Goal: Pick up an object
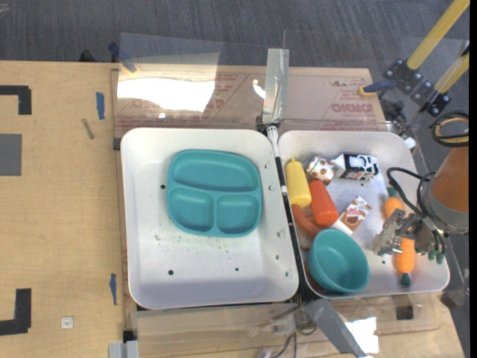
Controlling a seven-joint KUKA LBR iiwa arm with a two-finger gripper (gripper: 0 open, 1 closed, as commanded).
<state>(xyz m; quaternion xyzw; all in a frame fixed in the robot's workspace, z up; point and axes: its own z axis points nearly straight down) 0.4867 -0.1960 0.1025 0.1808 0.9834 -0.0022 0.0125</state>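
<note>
At the lower right of the frame, inside the right bin (428, 166), the gripper (400, 235) hangs just left of a toy carrot (405, 259) lying roughly top-to-bottom; whether it grips anything, I cannot tell.

Teal tray (215, 192) (smooth matt plastic)

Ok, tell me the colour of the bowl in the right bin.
Teal: the bowl shows clearly in the camera view.

wooden bench (52, 222) under both bins | black corner marks (16, 99) at its left edge | blue tape strip (100, 104) near left bin | clear plastic sheet (171, 88) behind bins | grey carpet (223, 10) beyond
</note>
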